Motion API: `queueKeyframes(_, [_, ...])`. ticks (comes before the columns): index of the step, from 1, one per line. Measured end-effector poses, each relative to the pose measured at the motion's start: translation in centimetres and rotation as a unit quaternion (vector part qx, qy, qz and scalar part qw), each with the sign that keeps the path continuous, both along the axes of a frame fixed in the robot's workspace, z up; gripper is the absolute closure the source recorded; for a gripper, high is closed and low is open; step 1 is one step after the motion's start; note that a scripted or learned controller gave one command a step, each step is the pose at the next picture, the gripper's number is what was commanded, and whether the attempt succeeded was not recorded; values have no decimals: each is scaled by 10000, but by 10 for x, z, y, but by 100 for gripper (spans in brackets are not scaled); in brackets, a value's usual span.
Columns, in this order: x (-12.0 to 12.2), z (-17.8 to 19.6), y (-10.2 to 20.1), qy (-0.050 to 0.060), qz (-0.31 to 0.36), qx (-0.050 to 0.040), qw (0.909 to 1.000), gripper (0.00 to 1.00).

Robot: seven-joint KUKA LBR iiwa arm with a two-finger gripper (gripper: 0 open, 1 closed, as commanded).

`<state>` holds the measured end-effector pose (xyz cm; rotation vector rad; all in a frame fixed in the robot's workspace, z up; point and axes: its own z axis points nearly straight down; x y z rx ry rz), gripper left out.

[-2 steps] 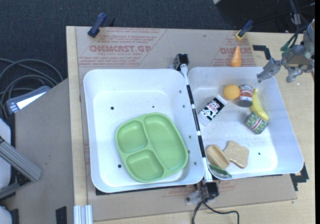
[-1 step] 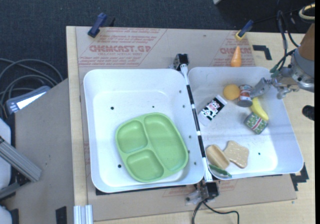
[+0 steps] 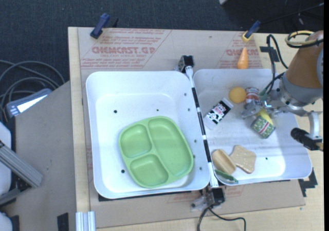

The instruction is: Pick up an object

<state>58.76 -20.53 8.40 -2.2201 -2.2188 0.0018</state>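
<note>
Green divided plate (image 3: 156, 151) in left bin (image 3: 103, 91); toy foods in right bin (image 3: 288, 165)

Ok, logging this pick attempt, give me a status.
Gripper low in right white bin, fingers hidden. Green-labelled jar beside it, no hold seen. Yellow ball, black-and-white carton close by.

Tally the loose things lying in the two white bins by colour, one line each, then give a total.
Green: 3, the divided plate, the can, the pea pod
Yellow: 1, the ball
Tan: 2, the bread roll, the toast slice
Black and white: 1, the small carton
Total: 7
</note>
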Motion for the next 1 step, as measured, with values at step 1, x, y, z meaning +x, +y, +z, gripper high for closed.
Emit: queueKeyframes(1, [1, 11, -1, -19, -4, -12, 10000, 100])
